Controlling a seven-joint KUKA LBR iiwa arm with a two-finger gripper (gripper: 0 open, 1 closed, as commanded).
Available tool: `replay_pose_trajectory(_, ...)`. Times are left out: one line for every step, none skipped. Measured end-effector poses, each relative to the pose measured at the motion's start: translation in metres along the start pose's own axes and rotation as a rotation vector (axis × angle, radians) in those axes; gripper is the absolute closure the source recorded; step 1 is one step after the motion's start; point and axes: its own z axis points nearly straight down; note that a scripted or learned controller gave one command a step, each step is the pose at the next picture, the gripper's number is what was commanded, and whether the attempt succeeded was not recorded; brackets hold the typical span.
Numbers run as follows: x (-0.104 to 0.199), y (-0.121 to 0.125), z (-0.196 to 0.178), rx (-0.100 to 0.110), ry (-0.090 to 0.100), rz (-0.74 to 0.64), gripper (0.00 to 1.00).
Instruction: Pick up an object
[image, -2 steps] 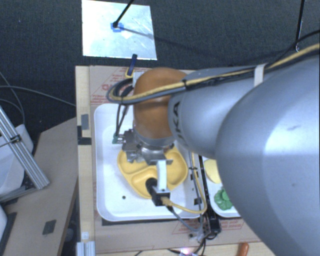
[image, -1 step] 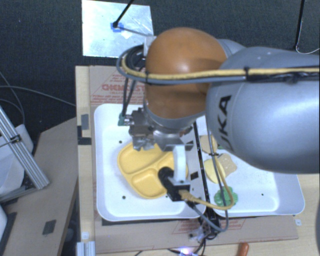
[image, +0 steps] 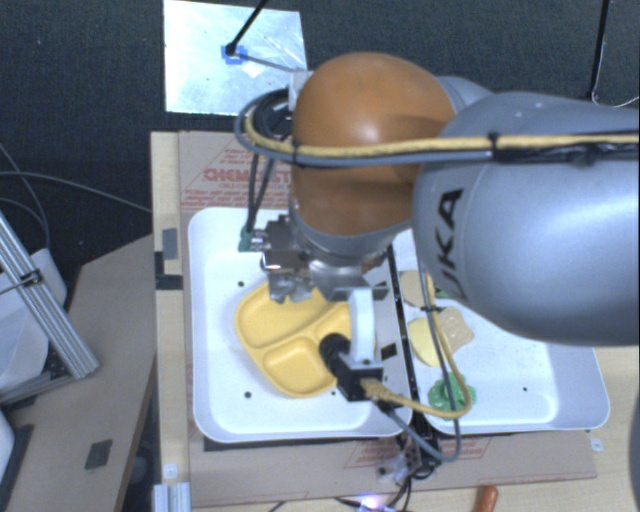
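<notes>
A yellow divided plate (image: 283, 348) lies in the left white bin (image: 213, 330), towards its right side. My gripper (image: 292, 288) hangs low over the plate's far edge, under the grey wrist and the orange band. The arm's bulk hides the gripper's tips and whether they touch the plate. I see nothing lifted off the bin floor.
The right bin (image: 565, 400) holds a green ring (image: 447, 396) near its front left and pale yellow flat pieces (image: 445, 335) behind it, partly under the arm. A silver foil sheet (image: 230, 55) lies behind the bins. An aluminium frame (image: 45, 310) stands at the left.
</notes>
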Motion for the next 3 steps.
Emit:
replay_pose_trajectory(0.000,0.001,-0.010,-0.001,0.001,-0.003,1.00)
replay_pose_trajectory(0.000,0.001,-0.021,-0.001,0.002,-0.007,1.00)
replay_pose_trajectory(0.000,0.000,-0.202,-0.017,0.008,0.001,1.00)
